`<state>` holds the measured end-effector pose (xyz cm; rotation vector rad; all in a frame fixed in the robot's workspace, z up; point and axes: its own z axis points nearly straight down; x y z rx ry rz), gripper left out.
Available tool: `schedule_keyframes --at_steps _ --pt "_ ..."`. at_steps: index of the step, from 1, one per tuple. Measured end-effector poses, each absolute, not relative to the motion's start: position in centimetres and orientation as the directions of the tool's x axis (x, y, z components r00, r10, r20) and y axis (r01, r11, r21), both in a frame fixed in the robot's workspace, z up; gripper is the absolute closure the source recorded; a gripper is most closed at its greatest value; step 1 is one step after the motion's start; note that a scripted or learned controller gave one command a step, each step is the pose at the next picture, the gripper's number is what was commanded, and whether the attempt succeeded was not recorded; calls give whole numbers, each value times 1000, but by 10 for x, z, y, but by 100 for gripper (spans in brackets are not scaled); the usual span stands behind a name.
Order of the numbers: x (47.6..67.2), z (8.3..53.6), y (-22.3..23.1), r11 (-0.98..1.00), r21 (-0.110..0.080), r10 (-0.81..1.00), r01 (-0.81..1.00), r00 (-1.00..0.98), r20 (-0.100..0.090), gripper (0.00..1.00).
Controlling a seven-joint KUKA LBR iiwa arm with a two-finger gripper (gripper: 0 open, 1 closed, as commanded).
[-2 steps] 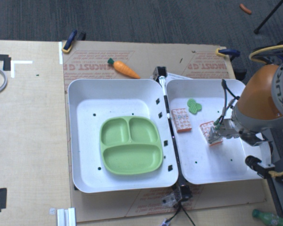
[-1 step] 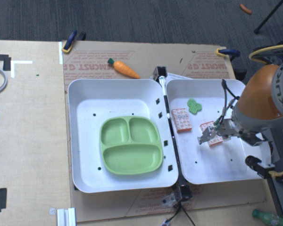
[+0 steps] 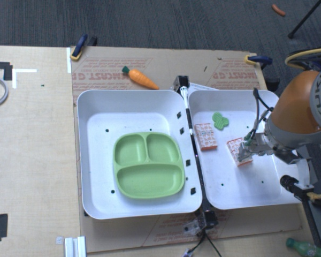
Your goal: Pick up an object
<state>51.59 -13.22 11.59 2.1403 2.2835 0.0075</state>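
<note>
The arm (image 3: pixel 302 108) enters from the right side of the camera view, its orange band uppermost and broad, with grey wrist housing below it. The wrist slopes down and to the left, ending in the gripper (image 3: pixel 245 155). A dark cable loops above the wrist, running back toward the orange band. The gripper's tip lies left of and lower than the wrist.

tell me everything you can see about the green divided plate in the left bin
The green divided plate is pale green, plastic-looking, a rounded square with three compartments: two small ones at the far side and one wide one nearer the camera. It lies flat, right side up, slightly turned, about mid-floor in the left bin. Nothing lies in it.
</note>
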Motion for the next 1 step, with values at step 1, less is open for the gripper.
schedule_keyframes --at_steps 1 --pt "516 116 -132 65 11 998 998 -65 -5 0"
